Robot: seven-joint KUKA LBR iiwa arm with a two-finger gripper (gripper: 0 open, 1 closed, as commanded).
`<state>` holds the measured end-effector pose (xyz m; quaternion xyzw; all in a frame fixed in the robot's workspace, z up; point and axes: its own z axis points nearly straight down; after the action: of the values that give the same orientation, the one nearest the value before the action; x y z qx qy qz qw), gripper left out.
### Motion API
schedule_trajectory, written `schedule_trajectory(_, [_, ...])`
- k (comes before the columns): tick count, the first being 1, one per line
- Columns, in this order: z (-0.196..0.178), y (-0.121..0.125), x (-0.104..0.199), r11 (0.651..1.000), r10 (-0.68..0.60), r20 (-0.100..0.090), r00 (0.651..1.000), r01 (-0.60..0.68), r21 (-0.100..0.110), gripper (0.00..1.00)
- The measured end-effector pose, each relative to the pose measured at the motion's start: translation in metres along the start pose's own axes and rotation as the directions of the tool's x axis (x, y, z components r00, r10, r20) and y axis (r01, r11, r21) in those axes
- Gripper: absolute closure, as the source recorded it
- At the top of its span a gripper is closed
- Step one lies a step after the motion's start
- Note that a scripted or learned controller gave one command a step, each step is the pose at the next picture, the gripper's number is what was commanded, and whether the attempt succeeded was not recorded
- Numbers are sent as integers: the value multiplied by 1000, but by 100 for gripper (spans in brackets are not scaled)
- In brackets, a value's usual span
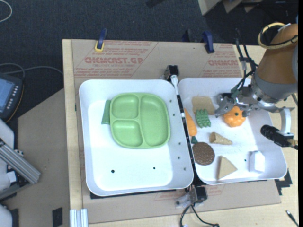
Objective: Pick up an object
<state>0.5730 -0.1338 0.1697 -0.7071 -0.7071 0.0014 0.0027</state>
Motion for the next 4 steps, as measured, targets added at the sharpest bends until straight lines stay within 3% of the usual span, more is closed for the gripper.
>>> schedule_trajectory(1, [46,-3,-6,1000,1,0,1000,-1,0,0])
schedule_trajectory(2, [66,2,-8,1000,1,7,1000,-1,-20,0])
schedule_trajectory(3, [60,0,-8,1000,2,6,1000,-1,-15,100])
schedule_trajectory(4, [15,-5,-9,1000,1,4,1000,-1,-11,100])
